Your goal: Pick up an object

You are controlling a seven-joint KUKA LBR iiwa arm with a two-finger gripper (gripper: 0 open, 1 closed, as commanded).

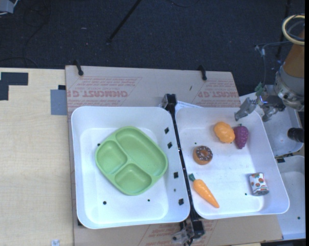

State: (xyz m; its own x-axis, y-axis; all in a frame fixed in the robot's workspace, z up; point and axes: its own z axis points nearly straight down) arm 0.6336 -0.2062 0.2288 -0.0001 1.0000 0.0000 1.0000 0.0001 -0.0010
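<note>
carrot (206, 193): orange taper w/ green stub, lying flat, front-left of right bin (277, 199)
can (257, 183): small, printed label, on its side nr front-right corner
donut (202, 155): round, brown icing w/ sprinkles, mid bin
orange fruit (224, 132) + purple grapes (241, 136): touching, towards back
plate (131, 159): green plastic, 3 compartments, in left bin (88, 209)
gripper (257, 108): fingers spread apart, nothing between them, over right bin's back-right edge

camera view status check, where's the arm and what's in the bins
End effector open, over right bin's far right corner, holding nothing. Orange fruit and purple grapes nearest; donut, carrot, can beyond. Green plate in left bin. Nothing blocking.
</note>
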